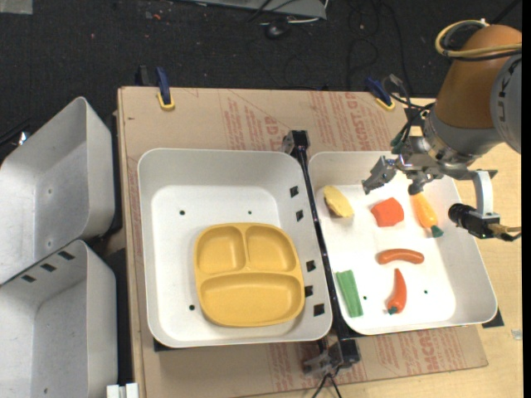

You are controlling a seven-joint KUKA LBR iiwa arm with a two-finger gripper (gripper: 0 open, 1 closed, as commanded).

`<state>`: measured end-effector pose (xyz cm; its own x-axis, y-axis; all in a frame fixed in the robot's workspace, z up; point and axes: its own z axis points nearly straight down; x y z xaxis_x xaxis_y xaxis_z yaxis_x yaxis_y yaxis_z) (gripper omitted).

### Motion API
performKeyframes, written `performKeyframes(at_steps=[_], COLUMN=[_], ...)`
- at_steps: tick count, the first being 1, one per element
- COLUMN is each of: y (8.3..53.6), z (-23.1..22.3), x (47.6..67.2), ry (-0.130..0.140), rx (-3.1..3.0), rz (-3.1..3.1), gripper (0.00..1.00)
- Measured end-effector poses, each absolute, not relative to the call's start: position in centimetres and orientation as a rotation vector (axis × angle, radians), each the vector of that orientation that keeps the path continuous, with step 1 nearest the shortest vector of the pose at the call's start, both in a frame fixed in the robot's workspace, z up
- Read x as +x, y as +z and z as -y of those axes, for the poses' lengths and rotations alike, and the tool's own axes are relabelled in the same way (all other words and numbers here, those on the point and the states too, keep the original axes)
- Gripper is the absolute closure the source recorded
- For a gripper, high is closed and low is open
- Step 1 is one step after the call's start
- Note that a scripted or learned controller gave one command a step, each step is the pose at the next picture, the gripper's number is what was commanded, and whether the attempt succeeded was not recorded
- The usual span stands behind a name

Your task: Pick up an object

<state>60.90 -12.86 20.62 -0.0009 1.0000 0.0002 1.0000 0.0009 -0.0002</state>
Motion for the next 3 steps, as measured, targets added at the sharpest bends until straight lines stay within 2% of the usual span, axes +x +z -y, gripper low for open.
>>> performKeyframes(at_steps=[2,3], y=[9.6,11.0], z=[13.0,13.0], x=[60.9,61.1], ry=[0.000,-0.008], rx=[-2.232,-2.236], rz=[2.228,2.230], gripper=[0.00,1.00])
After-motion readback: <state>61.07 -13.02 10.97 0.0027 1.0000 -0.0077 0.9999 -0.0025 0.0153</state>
